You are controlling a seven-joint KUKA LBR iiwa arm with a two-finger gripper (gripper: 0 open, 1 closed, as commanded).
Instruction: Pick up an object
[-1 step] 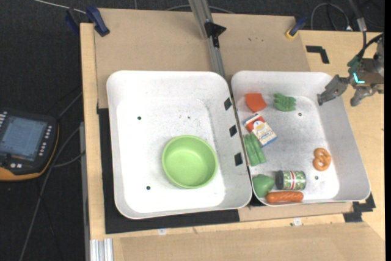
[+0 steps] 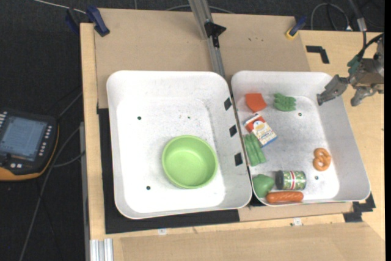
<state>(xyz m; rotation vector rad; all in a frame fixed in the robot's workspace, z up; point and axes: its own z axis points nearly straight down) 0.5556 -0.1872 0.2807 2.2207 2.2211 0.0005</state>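
Right now my tool (image 2: 343, 92) hangs at the right bin's (image 2: 342, 131) upper right rim, its two fingers spread apart with nothing between them. One finger (image 2: 327, 90) juts over the bin's corner; the other is partly cut off at the view's edge, so I can only say it looks parted. Objects lie in the right bin: an orange block (image 2: 256, 101) and a green piece (image 2: 284, 102) near the top, a small carton (image 2: 260, 129) just below, a green strip (image 2: 254, 149) under that. A pretzel (image 2: 321, 159) sits well apart on the right. Along the bottom are a can (image 2: 289, 180), a carrot (image 2: 284, 197) and a green lump (image 2: 263, 184). A green bowl (image 2: 189, 161) rests in the left bin (image 2: 140, 95) on the desk (image 2: 159, 40).
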